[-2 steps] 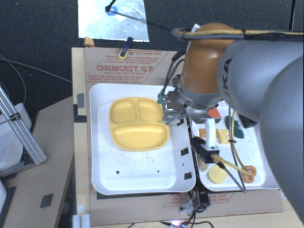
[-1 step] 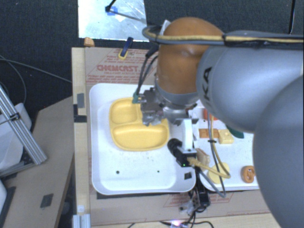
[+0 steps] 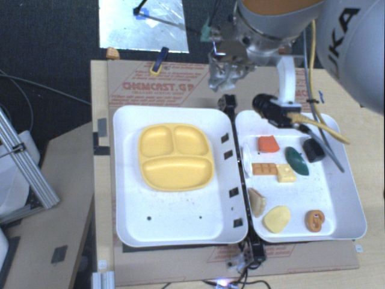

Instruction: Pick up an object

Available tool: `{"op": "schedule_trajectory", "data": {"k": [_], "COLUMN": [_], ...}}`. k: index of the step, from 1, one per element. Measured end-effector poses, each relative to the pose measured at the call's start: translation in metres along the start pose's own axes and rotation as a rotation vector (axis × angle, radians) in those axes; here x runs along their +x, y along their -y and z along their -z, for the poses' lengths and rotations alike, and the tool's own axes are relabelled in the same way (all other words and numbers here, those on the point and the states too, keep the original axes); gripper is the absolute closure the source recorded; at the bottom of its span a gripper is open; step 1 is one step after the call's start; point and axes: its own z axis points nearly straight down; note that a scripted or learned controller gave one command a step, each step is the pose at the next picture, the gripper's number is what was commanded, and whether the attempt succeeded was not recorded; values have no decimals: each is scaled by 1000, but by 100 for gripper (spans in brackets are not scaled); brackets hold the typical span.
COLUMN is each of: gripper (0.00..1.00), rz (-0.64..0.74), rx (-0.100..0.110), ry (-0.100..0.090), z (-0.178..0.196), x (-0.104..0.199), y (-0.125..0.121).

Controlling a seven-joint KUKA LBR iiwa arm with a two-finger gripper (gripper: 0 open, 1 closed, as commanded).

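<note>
- Camera view: the jaws (image 3: 225, 80) hang above the bench (image 3: 180, 89), just beyond the far rims of both bins; whether they are released or clenched cannot be told.
- Below and right of the jaws, the right bin (image 3: 343, 191) holds an orange block (image 3: 268, 144), a dark green piece (image 3: 296, 161), a pretzel (image 3: 314, 220) and a yellow oval (image 3: 277, 219).
- Below and left of the jaws, the left bin (image 3: 126, 179) carries a yellow divided tray (image 3: 175, 157).

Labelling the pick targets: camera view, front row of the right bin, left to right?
Beige wedge piece → pale yellow oval → orange ring-shaped piece.
</note>
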Motion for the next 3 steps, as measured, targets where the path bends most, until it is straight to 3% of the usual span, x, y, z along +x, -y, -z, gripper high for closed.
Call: {"op": "schedule_trajectory", "data": {"k": [1, 2, 3], "gripper": [100, 100, 100], "rz": [-13, 4, 0], "rx": [25, 20, 17], "ry": [8, 3, 4], "z": [-53, -48, -17], "x": [-100, -48, -60], "y": [48, 84, 82]}}
